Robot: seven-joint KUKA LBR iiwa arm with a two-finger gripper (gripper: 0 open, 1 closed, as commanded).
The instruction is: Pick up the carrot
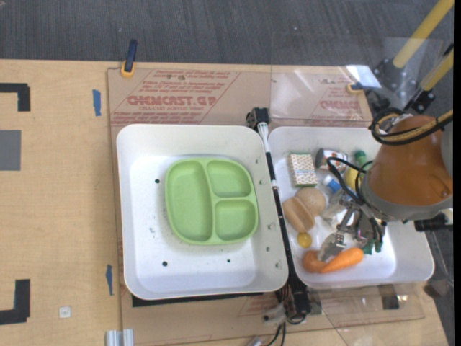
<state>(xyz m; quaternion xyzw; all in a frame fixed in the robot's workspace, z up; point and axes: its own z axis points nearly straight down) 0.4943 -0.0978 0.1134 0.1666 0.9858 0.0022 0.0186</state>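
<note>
The orange carrot (333, 260) lies near the front wall of the right bin (414, 265), pointing right and slightly up. My gripper (337, 242) hangs low over the carrot's middle, just above or touching its top side. The grey arm with its orange band (407, 168) covers the right half of that bin. I see nothing lifted off the bin floor.
The left bin (137, 193) holds a green divided plate (212, 200). In the right bin, left of the gripper, lie a tan rounded item (305, 207), a small yellow piece (305, 240), a patterned packet (303, 168) and several small items (338, 168) by the arm.
</note>
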